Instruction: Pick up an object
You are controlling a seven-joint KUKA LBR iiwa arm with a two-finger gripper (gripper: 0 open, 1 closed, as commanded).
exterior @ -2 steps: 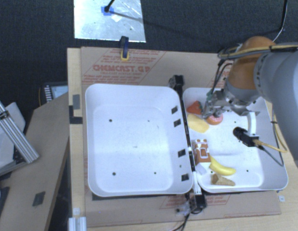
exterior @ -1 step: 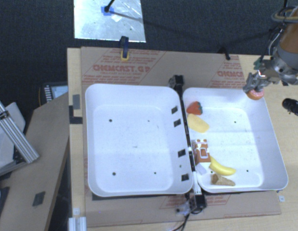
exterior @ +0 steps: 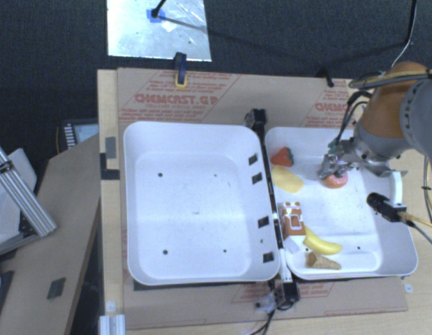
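- Standing on the cardboard-covered bench (exterior: 202,96): two shallow white bins side by side, the left bin (exterior: 195,208) and the right bin (exterior: 390,250).
- Arm (exterior: 393,117), grey with an orange band, reaching in from the right and bent down over the far part of the right bin.
- Claw (exterior: 332,167) lowered right onto a small orange-red round thing (exterior: 335,181), which peeks out just beneath it; how far the claw is open, and whether it has a grip, I cannot tell from here.
- Red strawberry-like piece (exterior: 282,157) at the far left corner of the right bin.
- Pale yellow lump (exterior: 287,181) just beside it, nearer me.
- Orange and white block (exterior: 293,218) against the left wall.
- Banana (exterior: 322,243) near the front, with a tan crust-like piece (exterior: 322,261) just beside it.
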